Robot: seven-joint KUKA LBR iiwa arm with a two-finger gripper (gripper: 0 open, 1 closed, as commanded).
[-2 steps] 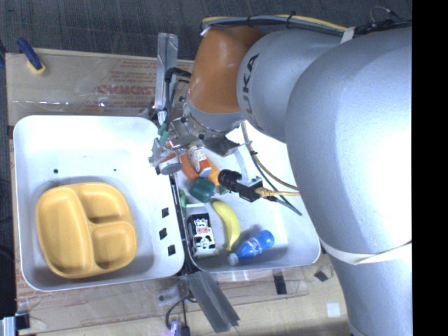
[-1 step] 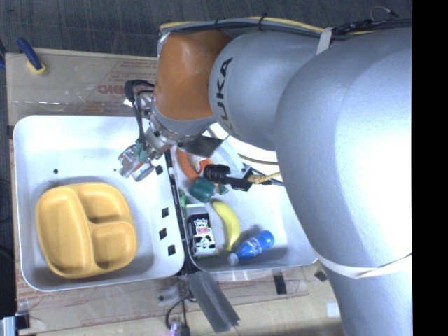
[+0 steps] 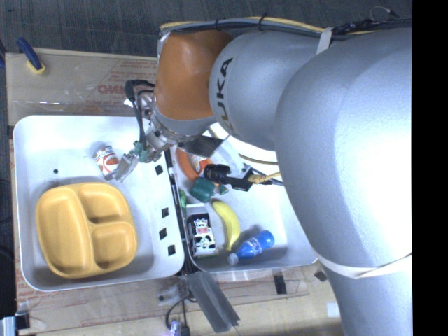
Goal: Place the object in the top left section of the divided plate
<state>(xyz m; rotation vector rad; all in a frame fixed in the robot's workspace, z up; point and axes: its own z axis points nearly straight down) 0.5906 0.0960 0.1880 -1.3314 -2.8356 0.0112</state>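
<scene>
The camera view looks down on a counter [image 3: 77, 65] with two shallow white bins side by side, and the big grey arm [image 3: 336, 117] with its orange band [image 3: 185, 72] fills most of the right and top of the scene. The arm reaches over the divider between the bins, and its claw [image 3: 128, 165] hangs over the upper part of the left bin [image 3: 42, 128]. I cannot tell from here whether the claw is released or clenched; its tip is small and muddled against the white floor.

Just beside the claw, at about its nine o'clock, lies a small red-and-white can [image 3: 106, 160] on the bin floor. It looks close to the claw's tip, but whether they touch I cannot tell, and nothing shows clearly between the claw's parts.

The yellow divided plate [image 3: 85, 227] sits in the lower half of the same bin, at roughly seven o'clock from the can and apart from it. Its sections look bare.

In the right bin [image 3: 297, 257], partly under the arm, lie a banana [image 3: 227, 222], a blue bottle [image 3: 253, 246] at its five o'clock, a small black-and-white carton [image 3: 202, 234] at the banana's nine o'clock, a green thing [image 3: 203, 189] above it and something orange [image 3: 187, 164] nearer the wrist.
</scene>
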